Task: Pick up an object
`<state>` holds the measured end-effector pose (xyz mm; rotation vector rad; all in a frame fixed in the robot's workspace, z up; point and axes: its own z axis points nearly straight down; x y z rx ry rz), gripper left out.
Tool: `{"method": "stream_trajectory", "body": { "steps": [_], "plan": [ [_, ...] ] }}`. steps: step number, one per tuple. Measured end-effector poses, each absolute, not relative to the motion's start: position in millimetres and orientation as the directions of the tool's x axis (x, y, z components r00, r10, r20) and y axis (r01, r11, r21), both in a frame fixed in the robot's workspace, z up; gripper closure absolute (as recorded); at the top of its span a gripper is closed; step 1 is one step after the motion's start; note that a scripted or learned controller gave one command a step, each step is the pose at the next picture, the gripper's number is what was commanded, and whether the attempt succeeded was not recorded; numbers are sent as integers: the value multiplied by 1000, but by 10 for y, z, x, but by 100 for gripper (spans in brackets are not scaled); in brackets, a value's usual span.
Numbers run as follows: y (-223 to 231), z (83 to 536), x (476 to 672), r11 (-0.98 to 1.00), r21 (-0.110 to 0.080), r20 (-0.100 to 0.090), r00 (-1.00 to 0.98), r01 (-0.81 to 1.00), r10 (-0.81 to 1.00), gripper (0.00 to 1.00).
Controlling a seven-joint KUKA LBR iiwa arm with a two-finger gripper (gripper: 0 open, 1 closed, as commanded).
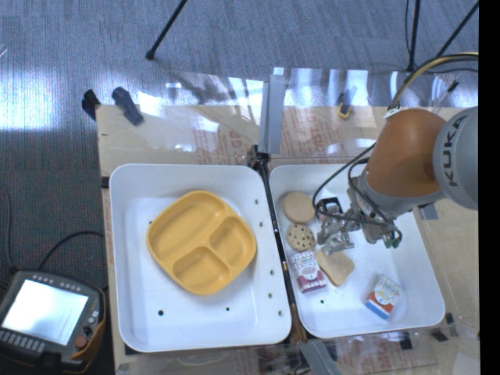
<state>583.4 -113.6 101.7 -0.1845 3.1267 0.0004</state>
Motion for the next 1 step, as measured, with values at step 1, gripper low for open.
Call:
{"method": "stream_trajectory", "body": {
  "steps": [1],
  "plan": [
    [-687,1895,5762,906,-1,-6,-906,-424,-424,100]
  ]
}}
